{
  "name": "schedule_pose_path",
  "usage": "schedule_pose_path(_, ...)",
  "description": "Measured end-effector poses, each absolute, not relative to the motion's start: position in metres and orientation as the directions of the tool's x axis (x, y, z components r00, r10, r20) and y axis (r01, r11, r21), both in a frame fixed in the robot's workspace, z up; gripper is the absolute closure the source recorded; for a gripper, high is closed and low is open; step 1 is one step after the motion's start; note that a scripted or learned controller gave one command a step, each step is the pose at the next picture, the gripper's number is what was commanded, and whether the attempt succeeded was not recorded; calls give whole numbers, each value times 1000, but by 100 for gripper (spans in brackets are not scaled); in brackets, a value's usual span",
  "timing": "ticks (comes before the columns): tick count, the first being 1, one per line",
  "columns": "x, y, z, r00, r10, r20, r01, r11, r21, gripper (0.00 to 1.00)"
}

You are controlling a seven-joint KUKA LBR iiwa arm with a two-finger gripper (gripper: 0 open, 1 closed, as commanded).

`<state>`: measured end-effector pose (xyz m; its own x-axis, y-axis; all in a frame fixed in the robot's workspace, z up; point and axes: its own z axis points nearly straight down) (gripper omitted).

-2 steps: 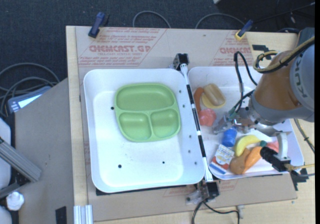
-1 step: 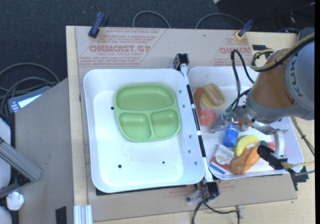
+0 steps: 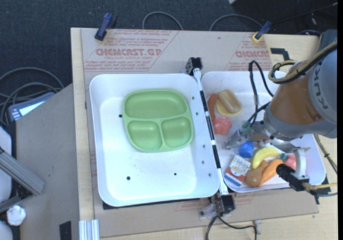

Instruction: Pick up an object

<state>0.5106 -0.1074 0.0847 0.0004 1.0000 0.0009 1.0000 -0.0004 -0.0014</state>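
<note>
Cardboard-topped bench [image 3: 86,126]; glossy green sectioned plate [image 3: 158,119] in left bin [image 3: 107,180]; tool [image 3: 247,133] over plastic toys, grip unreadable

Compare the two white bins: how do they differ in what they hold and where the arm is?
The left bin holds one green divided plate; the right bin holds a crowd of small toy foods, including a banana and a carrot. The arm reaches over the right bin, not the left bin. Both are shallow and white.
</note>
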Motion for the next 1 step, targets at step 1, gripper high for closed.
schedule_pose_path(1, 511, -107, 94, 1, 1000, 0, 1000, -1, 0, 100)
